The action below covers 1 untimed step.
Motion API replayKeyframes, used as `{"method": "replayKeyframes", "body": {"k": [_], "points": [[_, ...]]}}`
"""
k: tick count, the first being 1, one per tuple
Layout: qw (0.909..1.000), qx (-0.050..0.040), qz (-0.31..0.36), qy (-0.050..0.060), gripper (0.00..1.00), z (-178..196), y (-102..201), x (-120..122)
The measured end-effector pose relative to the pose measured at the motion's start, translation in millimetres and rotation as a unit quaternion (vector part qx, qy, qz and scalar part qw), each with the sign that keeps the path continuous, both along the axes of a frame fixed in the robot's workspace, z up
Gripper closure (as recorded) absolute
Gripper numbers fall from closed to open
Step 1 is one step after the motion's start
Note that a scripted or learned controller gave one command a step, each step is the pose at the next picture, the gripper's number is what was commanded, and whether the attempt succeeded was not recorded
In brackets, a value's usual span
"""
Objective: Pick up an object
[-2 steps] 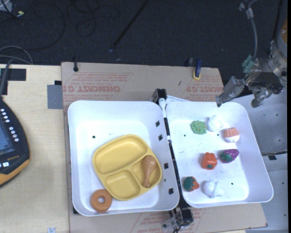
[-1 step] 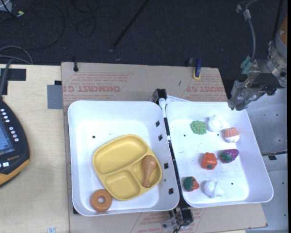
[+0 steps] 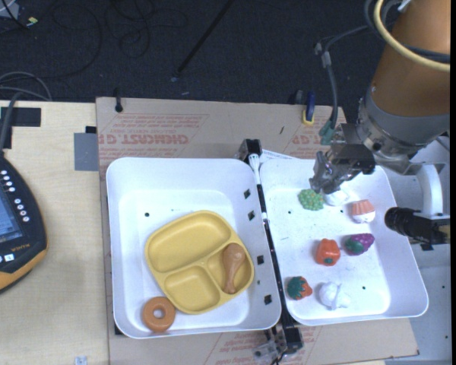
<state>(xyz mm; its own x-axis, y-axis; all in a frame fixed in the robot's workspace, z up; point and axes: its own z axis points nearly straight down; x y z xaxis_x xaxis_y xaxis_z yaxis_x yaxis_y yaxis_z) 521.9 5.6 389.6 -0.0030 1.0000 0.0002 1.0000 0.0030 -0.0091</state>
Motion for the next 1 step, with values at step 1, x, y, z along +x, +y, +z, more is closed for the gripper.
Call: {"method": "replayKeyframes", "body": {"k": [1], "points": [[0.9999, -0.0012, -0.004, -0.013, 1.0, 157.8, -74.1, -47.9]]}}
